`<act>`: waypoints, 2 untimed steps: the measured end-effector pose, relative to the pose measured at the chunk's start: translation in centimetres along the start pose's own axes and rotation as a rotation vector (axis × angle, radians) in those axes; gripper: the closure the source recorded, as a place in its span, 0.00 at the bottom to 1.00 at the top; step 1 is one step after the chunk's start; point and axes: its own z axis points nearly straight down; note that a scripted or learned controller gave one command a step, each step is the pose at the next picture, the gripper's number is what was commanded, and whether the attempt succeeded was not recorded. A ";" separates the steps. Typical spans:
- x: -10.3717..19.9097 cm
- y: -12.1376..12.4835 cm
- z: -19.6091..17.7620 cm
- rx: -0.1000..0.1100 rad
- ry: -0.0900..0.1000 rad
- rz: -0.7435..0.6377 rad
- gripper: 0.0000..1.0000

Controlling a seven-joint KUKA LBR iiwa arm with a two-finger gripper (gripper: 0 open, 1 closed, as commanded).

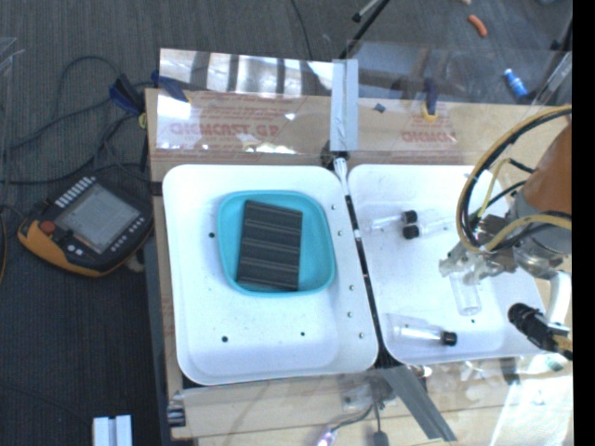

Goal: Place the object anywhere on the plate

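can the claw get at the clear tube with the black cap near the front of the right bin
Probably yes. The claw hangs over the right bin, and the capped tube lies flat just in front of it with nothing on top. The other tube lies well apart.

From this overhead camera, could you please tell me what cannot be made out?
- Claw: its transparent fingers blur into the white right bin, so their state is unreadable.
- Clear plastic tube under the claw: see-through on white, so contact with the claw is unclear.
- Dark ribbed rectangular block on the turquoise plate: too blurred to tell its material.
- Grey arm: cut off at the right edge.
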 end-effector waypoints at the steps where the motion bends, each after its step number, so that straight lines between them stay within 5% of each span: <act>1: 0.0 0.0 0.0 0.000 0.000 0.000 0.00; 2: 5.0 -1.5 5.5 0.002 -0.001 -0.030 0.00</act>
